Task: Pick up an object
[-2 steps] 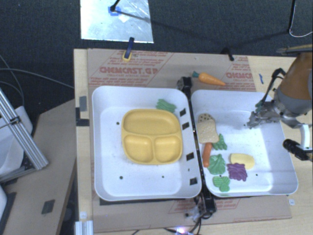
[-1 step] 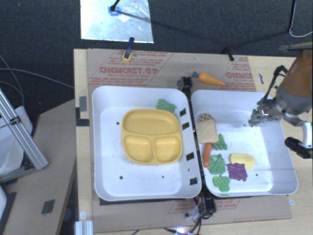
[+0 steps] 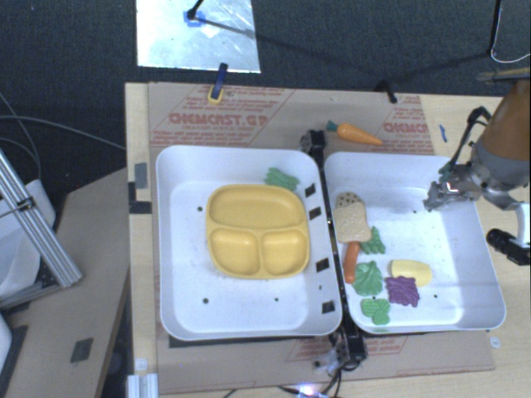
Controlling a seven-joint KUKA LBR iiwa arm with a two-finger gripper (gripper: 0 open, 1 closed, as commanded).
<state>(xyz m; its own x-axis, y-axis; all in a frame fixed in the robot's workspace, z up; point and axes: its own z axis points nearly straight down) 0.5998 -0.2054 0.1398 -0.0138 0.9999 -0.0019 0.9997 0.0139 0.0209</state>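
From my station I judge that the task is not done yet: nothing is lifted. The gripper (image 3: pixel 442 191) hangs over the upper right part of the right bin (image 3: pixel 473 247), and I see no object in it. Whether it is spread or pressed together, I cannot tell.

The objects to pick lie well apart from it, in the left part of that bin: a bread slice (image 3: pixel 350 217), a yellow piece (image 3: pixel 411 270), a purple piece (image 3: pixel 402 290) and some green leaves (image 3: pixel 368 279). The arm (image 3: pixel 504 148) comes in from the right edge, with the wrist bent down toward the bin floor.
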